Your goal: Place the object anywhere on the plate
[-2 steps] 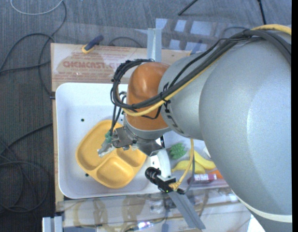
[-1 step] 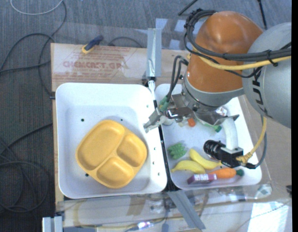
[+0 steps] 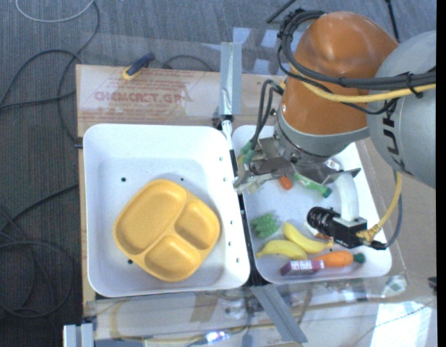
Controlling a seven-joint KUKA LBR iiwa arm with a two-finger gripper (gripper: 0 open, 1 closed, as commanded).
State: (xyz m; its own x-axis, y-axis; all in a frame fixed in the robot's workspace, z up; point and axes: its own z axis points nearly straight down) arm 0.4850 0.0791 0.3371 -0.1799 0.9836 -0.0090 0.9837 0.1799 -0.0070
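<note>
Reading faintly "CHEMCRCT" on cardboard (image 3: 139, 96); hand (image 3: 253, 173) over right bin (image 3: 374, 262), grip unclear.

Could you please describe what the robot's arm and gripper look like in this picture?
The arm is grey, with dark lettering along its side and a large, rounded orange band above the wrist. Black cables and one yellow cable loop across the orange part. Below it sits the gripper, a compact assembly of grey metal.
</note>
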